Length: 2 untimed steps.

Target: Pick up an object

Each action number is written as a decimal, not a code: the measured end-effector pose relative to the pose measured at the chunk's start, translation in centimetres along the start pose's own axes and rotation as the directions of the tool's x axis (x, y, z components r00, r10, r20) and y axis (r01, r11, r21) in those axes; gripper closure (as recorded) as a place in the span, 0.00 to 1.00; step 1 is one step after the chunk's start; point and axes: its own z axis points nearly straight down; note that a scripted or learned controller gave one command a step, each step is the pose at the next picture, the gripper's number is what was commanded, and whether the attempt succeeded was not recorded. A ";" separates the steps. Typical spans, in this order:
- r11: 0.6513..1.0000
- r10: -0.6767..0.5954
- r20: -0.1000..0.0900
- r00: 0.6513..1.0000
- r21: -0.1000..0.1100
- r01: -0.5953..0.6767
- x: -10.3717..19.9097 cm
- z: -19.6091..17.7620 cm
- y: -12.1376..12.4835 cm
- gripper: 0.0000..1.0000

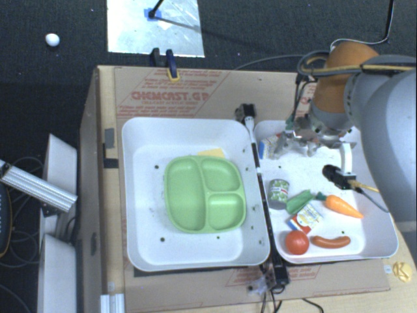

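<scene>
The right bin (374,235) holds seven loose objects.

1. Small can (278,192): green-and-white label, grey lid, standing near the bin's left wall, about midway along it.
2. Green vegetable (298,201): lies just right of the can, touching or nearly touching it.
3. Carrot (343,205): orange with a green top at its left end, lying right of the green vegetable, toward the bin's right wall.
4. Carton (306,217): small and white with red, blue and yellow print, just below the green vegetable.
5. Tomato (296,242): red and round, at the near edge, touching the carton's lower corner.
6. Sausage (330,242): reddish-brown and slightly curved, lying along the near edge, right of the tomato.
7. Blue object (262,149): small, against the left wall near the far left corner; its form is too small to make out.

The gripper (296,142) hangs over the far left part of the right bin, just right of the blue object. Whether the claw is open or closed cannot be told, and nothing is seen in its hold. The grey arm (384,122) enters from the right.

The left bin (150,175) carries a green divided plate (203,193) at its centre, with a yellow item (212,153) showing at the plate's far edge.
</scene>
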 end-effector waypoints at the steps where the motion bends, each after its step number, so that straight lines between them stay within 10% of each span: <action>1: 1.000 -0.001 -0.014 1.000 -0.009 0.001 0.6 -1.0 0.2 1.00; 2: 1.000 0.003 -0.002 1.000 -0.005 -0.003 -0.2 -1.1 0.0 0.00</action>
